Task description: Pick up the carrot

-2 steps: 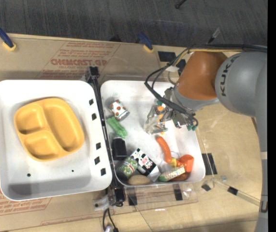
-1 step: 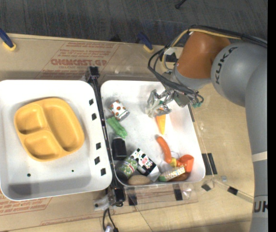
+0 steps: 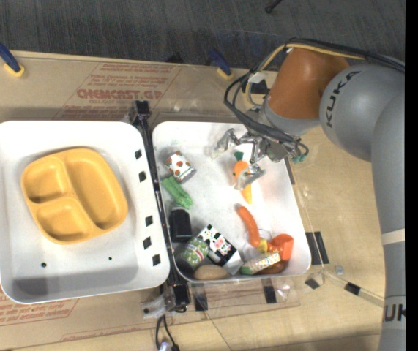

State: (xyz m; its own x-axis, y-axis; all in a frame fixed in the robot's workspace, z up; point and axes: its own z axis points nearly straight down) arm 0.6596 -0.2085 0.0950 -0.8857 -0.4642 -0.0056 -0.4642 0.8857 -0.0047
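Gripper (image 3: 247,154) sits over the upper part of the right bin (image 3: 201,134), its metal fingers spread fairly wide and reaching down and to the left from the orange-banded wrist. Between those fingers, just below them, the carrot (image 3: 241,169) shows as a small orange piece with a white and green bit at its top; whether the fingers actually press on it cannot be told from this slant. A thin yellow piece (image 3: 247,193) lies right under the carrot, touching or nearly so.

Further down the same bin, an orange sausage-shaped item (image 3: 249,226) lies on a diagonal, well apart from the gripper. At the bin's left side, a small red-and-white can (image 3: 181,166) sits near the top, a green pod-like piece (image 3: 177,193) just below it, then a black block (image 3: 180,224). Along the bottom edge crowd a black-and-white patterned carton (image 3: 220,245), a brown rounded item (image 3: 209,272) and a red piece (image 3: 282,245) in the corner.

Over in the left bin (image 3: 18,276), a yellow divided plate (image 3: 74,194) lies flat, with three compartments facing up.
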